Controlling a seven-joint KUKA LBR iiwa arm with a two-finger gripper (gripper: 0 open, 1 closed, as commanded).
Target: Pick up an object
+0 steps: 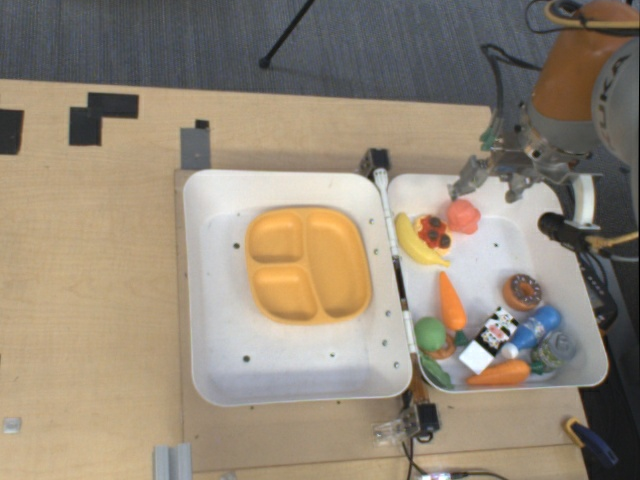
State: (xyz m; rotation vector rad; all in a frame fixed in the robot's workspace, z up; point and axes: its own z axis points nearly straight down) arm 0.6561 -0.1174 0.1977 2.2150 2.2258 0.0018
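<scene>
My gripper [491, 184] hangs over the far end of the right bin [575, 268], open, its two fingers [467, 180] spread with nothing between them. Just below it a pink round toy [462, 215] lies on the bin floor. To the left of that toy are a yellow banana [416, 241] and a small red and black piece [434, 231]. Nearer the front lie an orange carrot [452, 303], a brown doughnut [523, 291], a green toy [432, 335], a black and white box [493, 331], a blue bottle [537, 329] and a second carrot [497, 373].
The left bin [215, 298] holds a yellow divided plate [305, 265]. A raised divider [395, 268] runs between the two bins. The arm's orange band [575, 63] rises at the upper right, with dark cables [590, 233] along the right bin's edge.
</scene>
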